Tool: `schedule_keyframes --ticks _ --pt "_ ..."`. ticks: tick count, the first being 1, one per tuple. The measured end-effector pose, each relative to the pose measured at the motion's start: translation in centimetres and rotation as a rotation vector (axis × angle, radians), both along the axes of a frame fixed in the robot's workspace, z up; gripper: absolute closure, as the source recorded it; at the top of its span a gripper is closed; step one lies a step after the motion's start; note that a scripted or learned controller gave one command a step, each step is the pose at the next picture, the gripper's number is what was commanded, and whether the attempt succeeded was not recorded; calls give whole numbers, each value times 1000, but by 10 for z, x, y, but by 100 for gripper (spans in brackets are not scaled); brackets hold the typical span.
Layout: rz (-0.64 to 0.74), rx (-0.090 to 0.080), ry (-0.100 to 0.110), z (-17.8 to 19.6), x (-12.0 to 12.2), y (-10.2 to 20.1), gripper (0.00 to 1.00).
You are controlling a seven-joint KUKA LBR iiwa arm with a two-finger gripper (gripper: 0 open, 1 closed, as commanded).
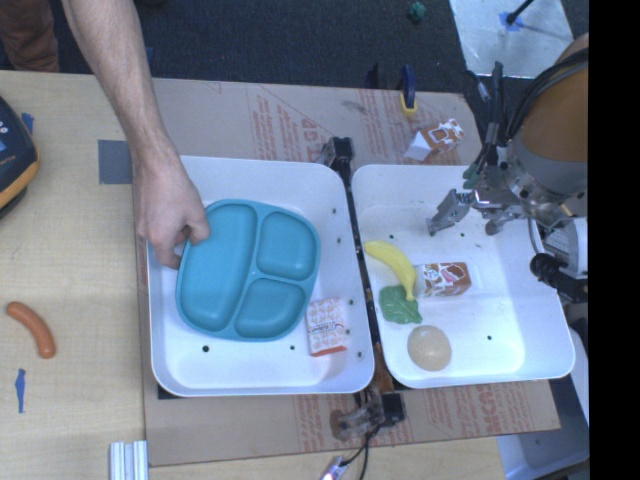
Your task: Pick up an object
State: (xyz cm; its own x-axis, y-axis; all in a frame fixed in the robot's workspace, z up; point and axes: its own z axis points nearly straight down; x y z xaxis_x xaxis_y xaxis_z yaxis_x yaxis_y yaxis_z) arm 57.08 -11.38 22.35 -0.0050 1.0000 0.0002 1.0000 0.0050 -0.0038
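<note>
Banana (390,262) lying in right bin (540,366), near its left wall, tip touching green leafy piece (400,308). Snack packet (446,278) just beside banana, flat on bin floor. Pale ball (429,348) nearer the front wall, apart from the others. All four loose, none gripped.

Gripper (468,218) hovering over right bin's back half, behind and right of banana, well apart from it. Fingers spread, nothing between them. Height above bin floor hard to judge from this slant. Arm (555,118) cut off at right; wrist partly hidden behind cables and brackets.

Left bin (250,380) holding blue divided plate (250,268) and small red-and-white packet (326,325), packet just beside plate's right front edge. Print on both packets too small to read.

Person's hand (168,218) reaching in from top left, fingers curled around plate's left rim, thumb on top. Fingertips hidden under plate. Forearm running out of frame at top.

On bench outside bins: sausage (32,328) at far left, grey tape patch (115,161) partly covered by forearm, dark device (15,158) cut off by left edge, unidentifiable. Another snack packet (438,138) on cardboard sheet (280,118) behind right bin. Blue clip (407,86) at cardboard's back edge, blurred. Black clamps between bins at back and front, detail unclear.
</note>
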Motion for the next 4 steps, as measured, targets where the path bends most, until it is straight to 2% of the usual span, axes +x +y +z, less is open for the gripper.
schedule_keyframes --ticks 1,2,3,4 --pt "0 -2 -2 -118 -9 -6 0" --pt "-1 0 -2 -132 85 -62 0" --pt "-1 0 1 -132 14 -19 0" --pt "-3 -2 -5 -74 78 -80 0"
